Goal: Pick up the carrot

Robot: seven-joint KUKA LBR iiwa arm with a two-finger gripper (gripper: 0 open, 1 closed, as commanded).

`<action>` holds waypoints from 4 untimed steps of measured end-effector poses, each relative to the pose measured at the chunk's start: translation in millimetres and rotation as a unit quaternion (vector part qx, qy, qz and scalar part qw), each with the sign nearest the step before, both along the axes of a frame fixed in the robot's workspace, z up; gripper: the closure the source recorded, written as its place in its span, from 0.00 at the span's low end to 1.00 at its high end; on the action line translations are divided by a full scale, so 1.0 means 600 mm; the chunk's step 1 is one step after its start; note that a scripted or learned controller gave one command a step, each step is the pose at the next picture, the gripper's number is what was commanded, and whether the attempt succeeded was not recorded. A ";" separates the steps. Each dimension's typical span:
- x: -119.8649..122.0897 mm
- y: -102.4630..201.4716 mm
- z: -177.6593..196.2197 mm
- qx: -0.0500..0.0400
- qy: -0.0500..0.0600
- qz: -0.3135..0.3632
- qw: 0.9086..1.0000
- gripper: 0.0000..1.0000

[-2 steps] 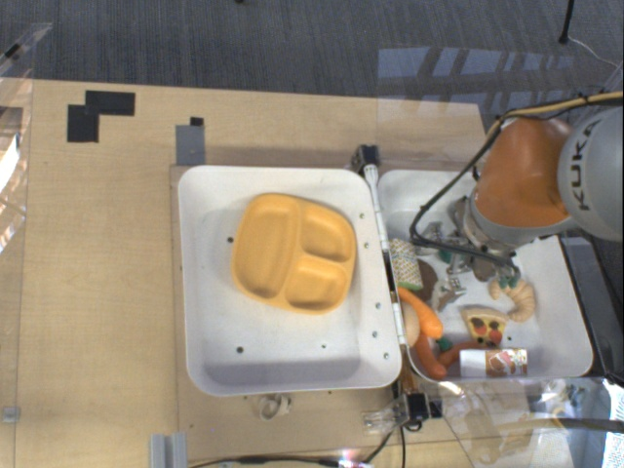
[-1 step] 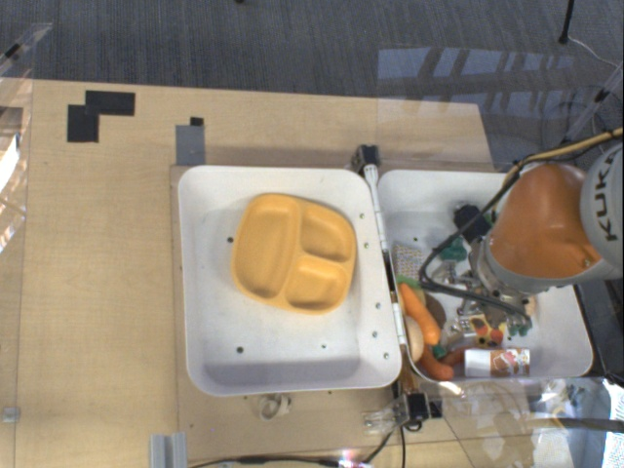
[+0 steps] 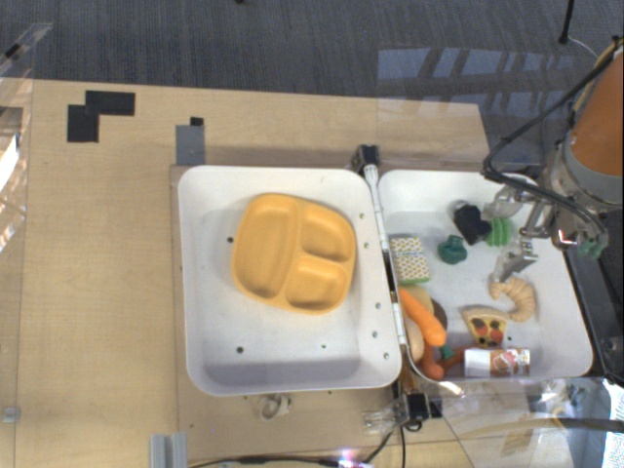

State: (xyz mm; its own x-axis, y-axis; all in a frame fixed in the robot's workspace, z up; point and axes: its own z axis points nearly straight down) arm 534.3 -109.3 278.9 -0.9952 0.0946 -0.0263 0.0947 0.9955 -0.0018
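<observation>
Scanning from the left, you are seeing the left bin point(image 3: 210, 359) holding a yellow divided plate point(image 3: 292, 252), which plays no part in this job. Moving right, you are finding the carrot point(image 3: 423, 317) lying in the right bin point(image 3: 575, 330), against its left wall near the front corner, crowded by a small bowl point(image 3: 426, 364) and a striped sponge point(image 3: 409, 257). Further right you are passing a green toy point(image 3: 451, 252), a pizza slice point(image 3: 486, 328), a small bottle point(image 3: 497, 362) and a croissant point(image 3: 517, 298). The gripper point(image 3: 519, 257) is hanging just above the croissant, well apart from the carrot, its fingers looking narrowly parted and holding nothing. By my reading, you are looking at a task not yet begun: reach, grasp and lift are all left.
</observation>
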 end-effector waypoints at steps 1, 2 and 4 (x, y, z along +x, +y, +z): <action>-0.063 0.122 -0.043 0.003 0.009 0.022 1.000 0.00; -0.076 0.181 -0.157 0.001 0.010 0.150 0.989 0.00; -0.023 0.025 -0.315 0.001 0.008 0.077 0.997 0.00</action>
State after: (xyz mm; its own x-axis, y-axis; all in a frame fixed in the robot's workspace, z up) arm 520.3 -94.1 89.6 -0.9982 -0.0588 -0.0109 -0.0588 0.9983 0.0001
